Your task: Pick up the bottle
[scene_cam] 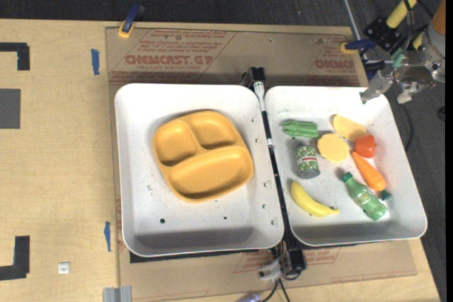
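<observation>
Green bottle (365, 196) lying near right bin's (410, 223) front; hand (388, 83) well apart above far corner, grip unclear

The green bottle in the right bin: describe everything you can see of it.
The green bottle is small, see-through green, plastic by its look, with a lighter label band around its body. It lies on its side on the floor of the right bin, at a slant: narrow neck toward the bin's middle, wider base toward the near right corner. The carrot lies right alongside it, seemingly touching near the neck. The banana lies apart on its left. The gripper is off at the bin's far right corner.
</observation>
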Robot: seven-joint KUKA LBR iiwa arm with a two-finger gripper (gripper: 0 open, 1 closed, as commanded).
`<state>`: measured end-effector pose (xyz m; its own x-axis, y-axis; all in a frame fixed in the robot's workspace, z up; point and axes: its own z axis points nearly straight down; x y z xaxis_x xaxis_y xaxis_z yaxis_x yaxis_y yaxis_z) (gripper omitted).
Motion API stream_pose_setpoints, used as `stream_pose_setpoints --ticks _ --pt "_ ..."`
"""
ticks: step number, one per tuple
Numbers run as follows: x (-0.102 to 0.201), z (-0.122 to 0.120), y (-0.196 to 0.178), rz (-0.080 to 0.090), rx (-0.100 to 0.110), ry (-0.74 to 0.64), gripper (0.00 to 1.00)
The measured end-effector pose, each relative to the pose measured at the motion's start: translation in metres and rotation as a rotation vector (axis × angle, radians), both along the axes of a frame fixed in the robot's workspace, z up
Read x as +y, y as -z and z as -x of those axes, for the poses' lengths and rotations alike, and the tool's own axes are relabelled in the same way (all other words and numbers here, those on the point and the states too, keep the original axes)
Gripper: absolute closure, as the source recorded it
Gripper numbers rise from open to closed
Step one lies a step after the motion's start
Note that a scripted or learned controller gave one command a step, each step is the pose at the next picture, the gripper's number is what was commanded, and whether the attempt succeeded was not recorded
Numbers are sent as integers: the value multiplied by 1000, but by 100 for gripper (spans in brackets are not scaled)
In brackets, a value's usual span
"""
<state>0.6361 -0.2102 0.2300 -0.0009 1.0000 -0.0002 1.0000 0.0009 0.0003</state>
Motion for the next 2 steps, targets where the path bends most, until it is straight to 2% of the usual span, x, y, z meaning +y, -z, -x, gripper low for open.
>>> stream_pose_setpoints --ticks 1,2 --pt "0 -1 -11 2 -3 -2 100" --pt "-13 -31 -21 3 -3 -254 100"
